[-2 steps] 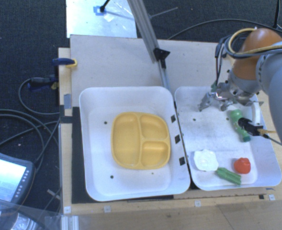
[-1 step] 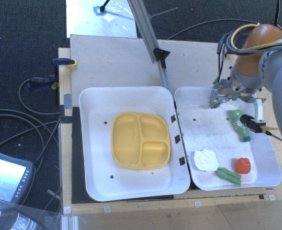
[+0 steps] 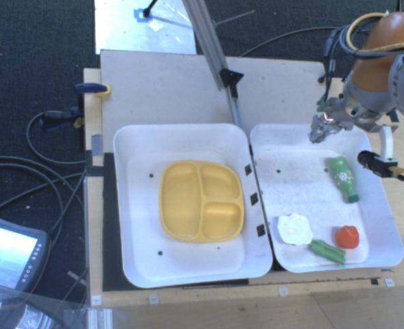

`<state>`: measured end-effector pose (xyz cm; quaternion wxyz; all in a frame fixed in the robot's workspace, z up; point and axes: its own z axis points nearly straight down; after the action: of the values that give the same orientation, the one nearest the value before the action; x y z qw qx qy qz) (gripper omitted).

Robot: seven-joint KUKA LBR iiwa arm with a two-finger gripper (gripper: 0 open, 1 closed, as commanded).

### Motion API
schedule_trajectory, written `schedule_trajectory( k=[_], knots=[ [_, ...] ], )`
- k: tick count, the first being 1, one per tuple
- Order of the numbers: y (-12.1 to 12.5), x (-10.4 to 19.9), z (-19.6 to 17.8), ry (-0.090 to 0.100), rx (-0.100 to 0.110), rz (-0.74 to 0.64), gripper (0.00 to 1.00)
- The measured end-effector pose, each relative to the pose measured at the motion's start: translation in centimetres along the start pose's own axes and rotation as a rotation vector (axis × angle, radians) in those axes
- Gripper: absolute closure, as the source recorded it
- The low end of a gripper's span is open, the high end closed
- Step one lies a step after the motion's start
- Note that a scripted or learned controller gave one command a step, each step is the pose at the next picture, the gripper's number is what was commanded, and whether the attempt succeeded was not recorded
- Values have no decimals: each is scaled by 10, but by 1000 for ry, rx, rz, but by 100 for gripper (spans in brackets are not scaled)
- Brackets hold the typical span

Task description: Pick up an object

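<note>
While the gripper (image 3: 320,133) hangs over the far rim of the right bin (image 3: 284,137), whether it is parted or clenched cannot be told. Within that bin lie a green bottle (image 3: 343,178), a red piece (image 3: 347,236), a white lump (image 3: 295,229) and a green pod (image 3: 327,251).

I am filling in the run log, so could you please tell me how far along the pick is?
Nothing looks picked yet. The green bottle, red object, white object and small green piece all lie in the right bin; the yellow tray sits in the left bin. The tool is at the right bin's far edge, apart from them. Approach, grasp and lift remain.
</note>
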<state>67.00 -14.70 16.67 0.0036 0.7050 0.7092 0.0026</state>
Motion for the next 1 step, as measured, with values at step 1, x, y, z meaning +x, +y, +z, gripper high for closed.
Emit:
schedule_trajectory(
  k=[1],
  knots=[
    [7,-1,-65,-1,-2,-3,100]
  ],
)
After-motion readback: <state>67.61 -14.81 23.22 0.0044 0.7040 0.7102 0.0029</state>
